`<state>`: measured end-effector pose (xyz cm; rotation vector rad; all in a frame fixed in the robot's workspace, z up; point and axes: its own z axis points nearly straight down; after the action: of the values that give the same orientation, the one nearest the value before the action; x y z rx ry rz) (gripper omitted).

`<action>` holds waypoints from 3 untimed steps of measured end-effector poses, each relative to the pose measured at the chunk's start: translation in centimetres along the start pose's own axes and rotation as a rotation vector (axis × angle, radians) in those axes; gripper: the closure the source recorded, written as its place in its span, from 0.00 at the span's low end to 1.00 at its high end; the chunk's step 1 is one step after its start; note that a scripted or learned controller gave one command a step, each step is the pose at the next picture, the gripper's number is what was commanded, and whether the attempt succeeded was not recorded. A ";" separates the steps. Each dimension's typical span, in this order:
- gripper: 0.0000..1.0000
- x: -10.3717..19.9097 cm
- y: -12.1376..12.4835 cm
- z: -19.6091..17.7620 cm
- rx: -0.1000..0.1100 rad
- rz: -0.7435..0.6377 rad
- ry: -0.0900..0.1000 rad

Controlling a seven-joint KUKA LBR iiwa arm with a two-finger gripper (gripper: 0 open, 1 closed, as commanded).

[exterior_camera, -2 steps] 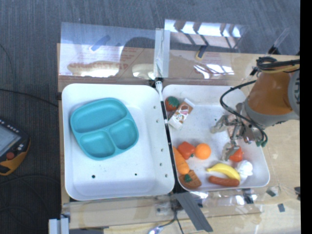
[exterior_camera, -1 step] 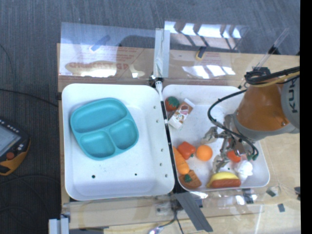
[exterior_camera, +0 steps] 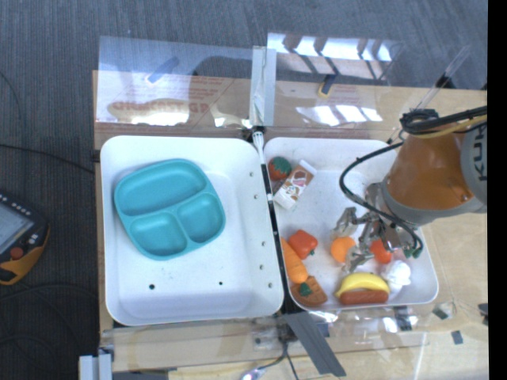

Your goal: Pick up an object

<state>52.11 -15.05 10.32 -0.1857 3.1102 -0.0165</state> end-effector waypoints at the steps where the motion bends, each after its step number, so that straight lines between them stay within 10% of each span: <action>1: 1.00 -0.4 3.5 -0.5 -0.011 0.139 0.023; 2: 1.00 -6.9 4.4 0.8 -0.005 0.452 0.001; 3: 1.00 -11.1 12.2 -13.0 -0.001 0.675 0.025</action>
<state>61.38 -1.51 23.49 0.8609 3.0180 -0.0026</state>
